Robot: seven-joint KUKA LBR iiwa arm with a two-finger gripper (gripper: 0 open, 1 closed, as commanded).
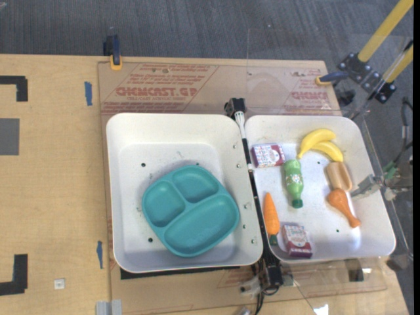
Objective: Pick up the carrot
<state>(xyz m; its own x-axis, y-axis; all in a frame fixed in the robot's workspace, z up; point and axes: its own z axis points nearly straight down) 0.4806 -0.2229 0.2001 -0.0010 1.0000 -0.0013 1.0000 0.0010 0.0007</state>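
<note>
- Two shallow white bins sit side by side on a tan bench (pixel 46 176), their inner rims touching along the middle.
- Left bin (pixel 131 133): a smooth, matte white tray with rounded corners. It holds one thing, a teal plate (pixel 190 209).
- That plate is a rounded, glossy plastic dish split into three compartments. It lies flat and turned at a slant, toward the near right part of the left bin.
- Right bin (pixel 371 241): the same white tray shape, holding several small toy foods.
- The carrot (pixel 271 214) lies just inside the right bin's left wall. It is a slim orange cone lying lengthwise along that wall, with a dark green end pointing toward the near edge.
- A small purple-and-white box (pixel 268 155) lies flat farther back, well apart from the carrot.
- A second small box (pixel 296 238), with white and dark red print, rests just beside the carrot's green end.
- A green bottle (pixel 293 182) with a white label lies on its side near the middle.
- A yellow banana (pixel 321 143) curves across the far part of the right bin.
- A tan bread roll (pixel 338 174) sits below the banana.
- An orange-brown drumstick (pixel 343 205) lies just beside the roll, its narrow end toward the near right.
- The gripper (pixel 371 185) shows as a grey metal tip over the right rim, well apart from the carrot. Its opening cannot be told, and nothing is seen held in it.
</note>
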